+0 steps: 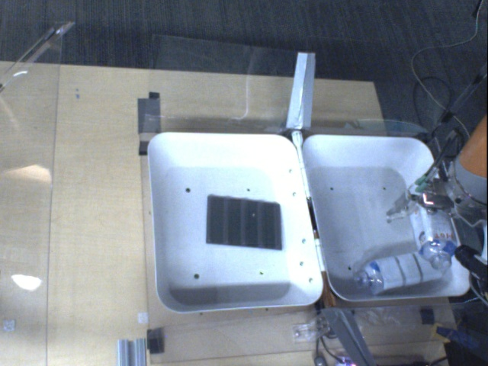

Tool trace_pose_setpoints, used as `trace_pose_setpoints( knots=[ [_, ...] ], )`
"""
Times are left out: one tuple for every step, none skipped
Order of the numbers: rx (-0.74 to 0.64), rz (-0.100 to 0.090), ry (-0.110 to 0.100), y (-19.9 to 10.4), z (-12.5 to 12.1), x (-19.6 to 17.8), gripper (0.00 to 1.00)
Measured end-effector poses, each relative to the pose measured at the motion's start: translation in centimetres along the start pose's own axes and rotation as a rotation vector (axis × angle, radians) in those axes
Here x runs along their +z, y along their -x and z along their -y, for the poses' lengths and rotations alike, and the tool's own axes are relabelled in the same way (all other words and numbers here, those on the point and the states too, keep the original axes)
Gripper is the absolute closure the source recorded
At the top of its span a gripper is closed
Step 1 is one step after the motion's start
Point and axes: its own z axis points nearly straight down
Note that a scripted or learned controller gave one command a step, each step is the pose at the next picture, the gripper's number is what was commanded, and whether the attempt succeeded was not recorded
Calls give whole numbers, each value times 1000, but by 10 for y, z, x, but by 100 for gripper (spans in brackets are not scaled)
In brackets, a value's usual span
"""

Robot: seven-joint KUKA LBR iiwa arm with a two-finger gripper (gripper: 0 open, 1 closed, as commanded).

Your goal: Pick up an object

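Note:
A dark ribbed rectangular pad [244, 222] lies flat in the middle of the left bin [171, 174]. A clear plastic bottle [396, 271] with blue markings lies on its side along the near wall of the right bin [343, 158]. My gripper [412, 203] hangs over the right side of the right bin, above and slightly behind the bottle, reaching in from the right under the orange band [476, 155]. I see nothing held in it.
A metal bar [301, 90] stands behind the seam between the bins. Cables [450, 59] run at the far right. A clear sheet [30, 174] covers the bench on the left. Black brackets [151, 113] sit at the left bin's corners.

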Motion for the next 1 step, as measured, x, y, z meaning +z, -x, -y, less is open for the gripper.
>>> trace_pose_setpoints(
  knots=[
    [-36, 0, 2, 0, 10, 9, 0]
  ],
)
